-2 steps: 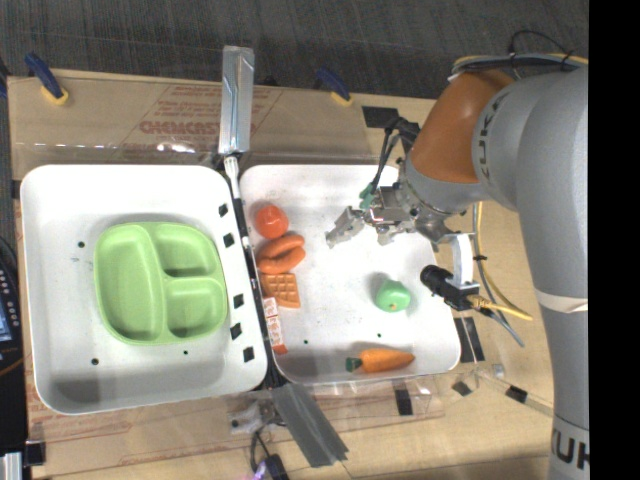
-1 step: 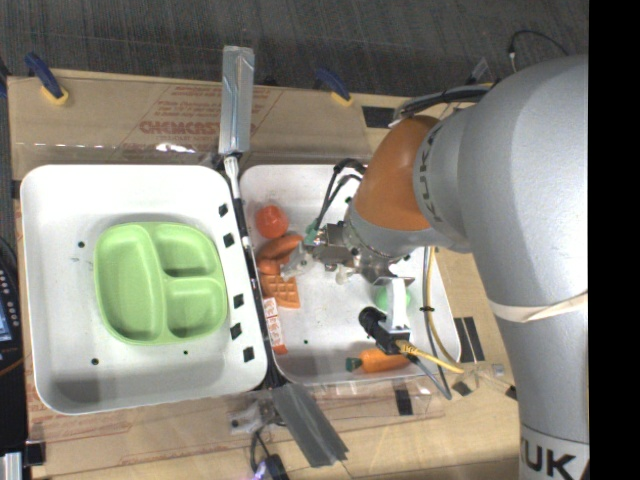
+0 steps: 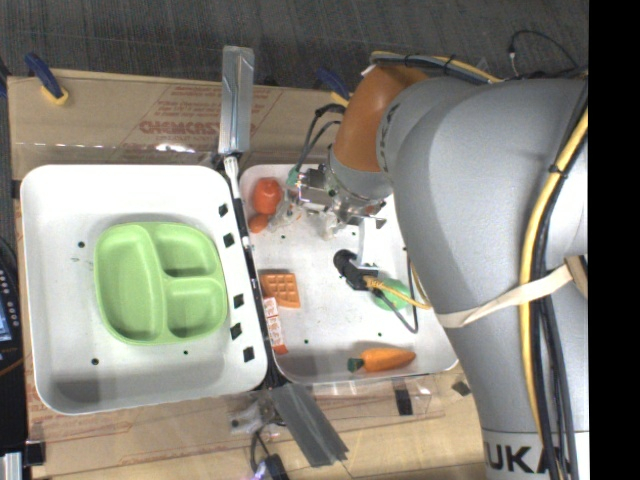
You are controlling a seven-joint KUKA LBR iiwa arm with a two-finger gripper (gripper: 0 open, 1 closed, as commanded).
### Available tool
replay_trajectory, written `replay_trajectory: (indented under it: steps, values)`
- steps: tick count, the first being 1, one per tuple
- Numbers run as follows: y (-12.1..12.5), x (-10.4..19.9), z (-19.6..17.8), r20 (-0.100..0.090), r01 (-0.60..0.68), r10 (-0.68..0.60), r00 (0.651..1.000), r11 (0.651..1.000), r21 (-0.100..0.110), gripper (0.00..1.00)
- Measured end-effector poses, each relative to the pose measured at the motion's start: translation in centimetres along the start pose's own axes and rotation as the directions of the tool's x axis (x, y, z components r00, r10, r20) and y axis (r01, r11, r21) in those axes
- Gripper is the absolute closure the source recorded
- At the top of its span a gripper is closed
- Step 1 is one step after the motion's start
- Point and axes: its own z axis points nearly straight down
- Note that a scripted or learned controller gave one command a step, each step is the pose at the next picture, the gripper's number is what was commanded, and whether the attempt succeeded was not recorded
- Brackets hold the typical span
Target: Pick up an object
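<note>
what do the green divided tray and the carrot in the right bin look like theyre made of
green divided tray: looks like moulded plastic, matte, one even lime colour with soft rounded compartment walls.
carrot: probably a plastic toy, smooth uniform orange with a small green tip; too small to be sure.

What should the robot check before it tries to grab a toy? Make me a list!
1. Toys lie in the right bin: ok.
2. Hand is over that bin: ok.
3. Nearest toy, the red tomato, is beside the hand, not under it: not ok.
4. Waffle and carrot lie apart, with room around them: ok.
5. Hand is ready to close: cannot tell.
6. Green tray sits in the left bin, out of the way: ok.
</note>
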Motion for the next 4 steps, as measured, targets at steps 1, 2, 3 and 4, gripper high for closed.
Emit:
replay_trajectory:
  steps: [1, 2, 3, 4]
  values:
    - [2.4, -4.1, -6.7, -0.001, 0.19, -0.19, 0.982, 0.982, -0.013, 0.0]
    - [1.6, -0.1, -5.1, -0.001, 0.356, -0.356, 0.934, 0.934, -0.011, 0.0]
    - [2.6, -5.1, -13.3, 0.0, 0.199, -0.199, 0.98, 0.98, -0.014, 0.0]
    - [2.2, -3.4, -8.1, -0.002, 0.217, -0.217, 0.976, 0.976, -0.009, 0.0]
